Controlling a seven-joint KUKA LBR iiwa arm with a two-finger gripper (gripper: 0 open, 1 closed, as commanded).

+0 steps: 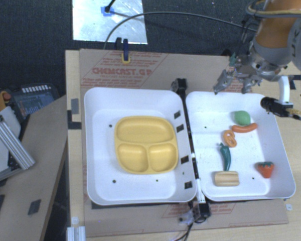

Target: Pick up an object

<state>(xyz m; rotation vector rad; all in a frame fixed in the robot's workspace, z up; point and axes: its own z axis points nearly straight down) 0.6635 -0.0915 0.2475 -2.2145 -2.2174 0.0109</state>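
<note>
Camera view: small round green object, matte, beside orange sausage

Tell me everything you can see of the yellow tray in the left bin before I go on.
The yellow tray is a rounded-corner rectangle, plastic by its look, lying flat and upright near the middle of the left bin. Raised ridges split it into three compartments: one wide one along the far side and two smaller ones side by side on the near side. It rests on the bin floor, apart from the walls, with nothing in it and nothing else touching it.
</note>
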